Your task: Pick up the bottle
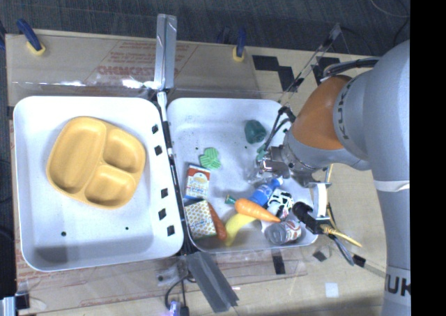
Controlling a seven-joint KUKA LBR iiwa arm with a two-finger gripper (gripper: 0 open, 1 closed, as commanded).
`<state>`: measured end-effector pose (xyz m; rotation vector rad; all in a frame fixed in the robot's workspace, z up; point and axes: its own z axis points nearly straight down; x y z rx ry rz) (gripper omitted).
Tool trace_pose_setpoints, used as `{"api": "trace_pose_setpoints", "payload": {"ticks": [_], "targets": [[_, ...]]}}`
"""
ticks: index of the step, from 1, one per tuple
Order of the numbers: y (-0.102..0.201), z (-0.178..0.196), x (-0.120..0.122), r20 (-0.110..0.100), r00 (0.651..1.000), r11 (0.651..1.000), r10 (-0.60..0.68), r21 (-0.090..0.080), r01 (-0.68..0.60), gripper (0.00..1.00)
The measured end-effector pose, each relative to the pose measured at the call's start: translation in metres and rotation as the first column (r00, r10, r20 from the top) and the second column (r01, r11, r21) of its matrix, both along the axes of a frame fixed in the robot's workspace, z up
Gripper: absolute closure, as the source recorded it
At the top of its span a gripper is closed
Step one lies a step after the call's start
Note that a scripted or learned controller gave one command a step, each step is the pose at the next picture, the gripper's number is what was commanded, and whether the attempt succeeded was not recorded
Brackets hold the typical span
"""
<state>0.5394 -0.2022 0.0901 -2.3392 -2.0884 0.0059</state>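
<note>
A small bottle with a blue cap and a black-and-white patterned body [274,198] is seen in the lower right of the right-hand shallow white bin [209,109], lying on its side with its long axis running from upper left (cap) to lower right. The two-finger gripper [266,163] is found just above it in the frame, near the cap end, so the bottle lies below and slightly right of it. Whether the gripper is released or clenched cannot be told. An orange plastic carrot [255,210] lies touching the bottle's lower left side.
</note>
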Motion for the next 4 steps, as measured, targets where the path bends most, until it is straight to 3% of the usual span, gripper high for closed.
{"api": "trace_pose_setpoints", "payload": {"ticks": [1,2,3,4], "targets": [[0.023,0.148,-0.035,0.001,0.949,0.949,-0.314,-0.003,0.314,1.0],[0.023,0.148,-0.035,0.0,0.949,0.949,-0.314,-0.003,0.314,0.0],[0.042,0.0,-0.047,-0.003,0.897,0.897,-0.442,0.002,0.442,0.0],[0.04,0.008,-0.049,-0.008,0.897,0.897,-0.442,-0.002,0.442,1.0]]}}
